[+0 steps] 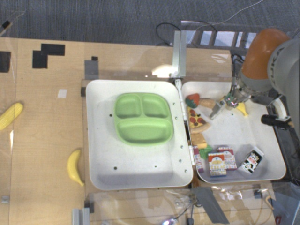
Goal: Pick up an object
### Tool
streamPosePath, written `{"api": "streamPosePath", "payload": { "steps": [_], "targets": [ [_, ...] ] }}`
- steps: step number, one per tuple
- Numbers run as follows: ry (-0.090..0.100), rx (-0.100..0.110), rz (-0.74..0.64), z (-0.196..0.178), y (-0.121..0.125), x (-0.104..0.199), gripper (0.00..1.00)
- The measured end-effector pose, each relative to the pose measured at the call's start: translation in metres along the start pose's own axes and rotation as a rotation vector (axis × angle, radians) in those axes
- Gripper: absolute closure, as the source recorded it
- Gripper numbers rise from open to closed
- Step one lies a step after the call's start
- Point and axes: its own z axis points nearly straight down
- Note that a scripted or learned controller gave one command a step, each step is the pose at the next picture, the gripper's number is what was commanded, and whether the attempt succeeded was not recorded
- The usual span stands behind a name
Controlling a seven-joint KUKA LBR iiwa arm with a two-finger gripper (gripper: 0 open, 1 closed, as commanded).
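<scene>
Two white bins [93,139] on wooden bench [42,139] — grey carpet [93,13] beyond.

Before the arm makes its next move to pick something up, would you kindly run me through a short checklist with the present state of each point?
1. Pincer is over the right bin, where the objects lie: ok.
2. An object is held in the pincer: not ok, nothing shows in it.
3. Targets lie close by: ok, a strawberry toy, a pizza slice toy and a small yellow piece are near.
4. Pincer is centred on one object: cannot tell.
5. Left bin offers a drop spot: ok, the green divided plate sits there.
6. Small cartons at the near edge are apart from the arm: ok.
</scene>
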Motion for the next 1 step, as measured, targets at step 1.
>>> {"api": "streamPosePath", "payload": {
  "steps": [1],
  "targets": [
    [-0.023,-0.059,0.099,-0.063,-0.0425,-0.0196,0.0]
  ]
}}
